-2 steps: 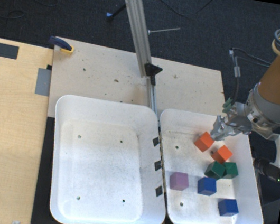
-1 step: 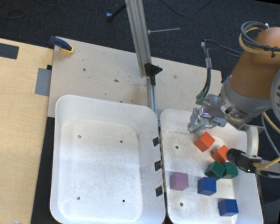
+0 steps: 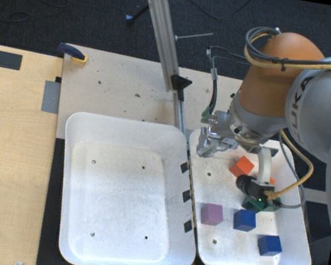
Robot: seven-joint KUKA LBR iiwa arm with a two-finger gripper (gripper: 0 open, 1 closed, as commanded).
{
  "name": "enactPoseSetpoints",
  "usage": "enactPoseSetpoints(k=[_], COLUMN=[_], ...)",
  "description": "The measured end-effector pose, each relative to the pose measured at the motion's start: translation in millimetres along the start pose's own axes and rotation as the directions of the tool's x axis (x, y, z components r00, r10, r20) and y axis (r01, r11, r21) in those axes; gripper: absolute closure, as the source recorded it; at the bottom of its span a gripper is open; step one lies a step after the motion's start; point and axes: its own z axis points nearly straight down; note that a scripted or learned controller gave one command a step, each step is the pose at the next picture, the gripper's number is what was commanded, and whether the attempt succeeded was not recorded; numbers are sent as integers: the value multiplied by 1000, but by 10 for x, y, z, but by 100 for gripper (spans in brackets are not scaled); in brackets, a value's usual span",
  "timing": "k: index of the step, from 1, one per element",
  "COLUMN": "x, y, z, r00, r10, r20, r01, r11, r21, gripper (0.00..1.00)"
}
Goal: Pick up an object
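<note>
My gripper (image 3: 209,148) hangs over the far left corner of the right bin (image 3: 295,262), close to the divider between the bins. Nothing is visible between its tips. An orange block (image 3: 242,167) lies just right of the gripper. Nearer the front sit a purple cube (image 3: 212,214), a blue cube (image 3: 244,220) and a second blue cube (image 3: 270,245). A small green piece (image 3: 258,206) lies between the orange block and the first blue cube, partly hidden by the robot's gear.
The left bin (image 3: 81,145) sits beside the right one, with black clips (image 3: 187,195) along their shared edge. A slanted aluminium bar (image 3: 164,30) rises behind the bins. A blue and yellow clamp (image 3: 72,52) sits at the bench's far left corner.
</note>
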Motion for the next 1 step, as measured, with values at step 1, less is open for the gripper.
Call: enactPoseSetpoints(k=[1], x=[586], y=[164], z=[64], r00=[1000], r10=[0], r20=[2], r01=[0], r11=[1000], r21=[-4], gripper=[100])
